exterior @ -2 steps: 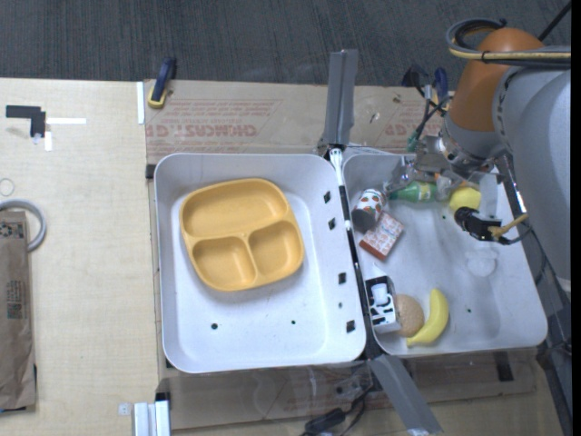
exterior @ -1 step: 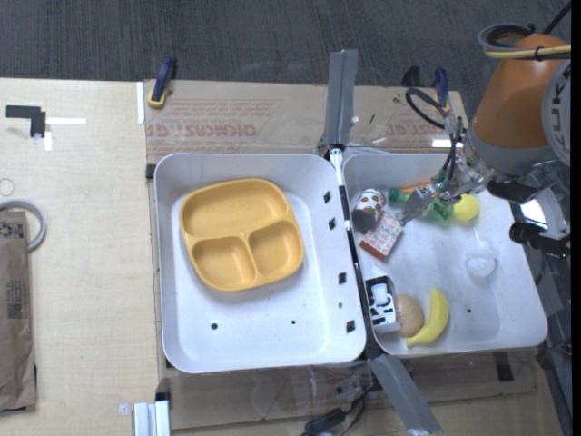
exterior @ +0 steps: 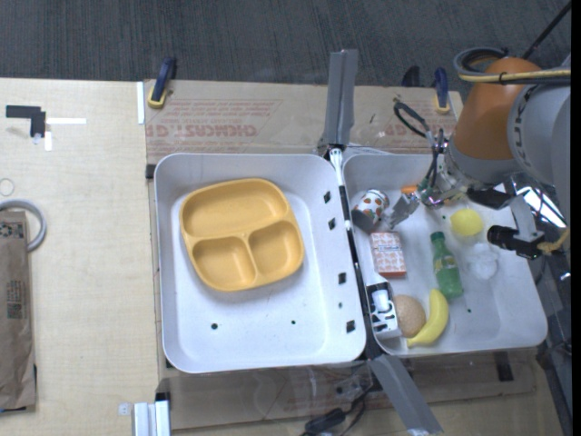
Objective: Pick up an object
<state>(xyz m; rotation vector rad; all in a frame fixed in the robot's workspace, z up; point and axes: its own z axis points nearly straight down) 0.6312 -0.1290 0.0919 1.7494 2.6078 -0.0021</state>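
The arm is seen at the upper right of the frame, its gripper [exterior: 427, 192] lowered into the top of the right bin [exterior: 517, 325]. Whether the claw is spread or pressed together cannot be told; it is small and cluttered by cables. Nothing is seen pinched in it. The nearest candidates are judged to be the round red-and-white object [exterior: 369, 209], just left of the claw, and the yellow ball [exterior: 467, 222], just right and slightly below. The small box [exterior: 389, 253], the green bottle [exterior: 446, 265] with its long axis running top to bottom, and the banana [exterior: 432, 318] are set further down the frame. The yellow divided plate [exterior: 241, 232] is left alone in the left bin [exterior: 182, 334]. The dark item at the bin's lower left corner is hard to identify.
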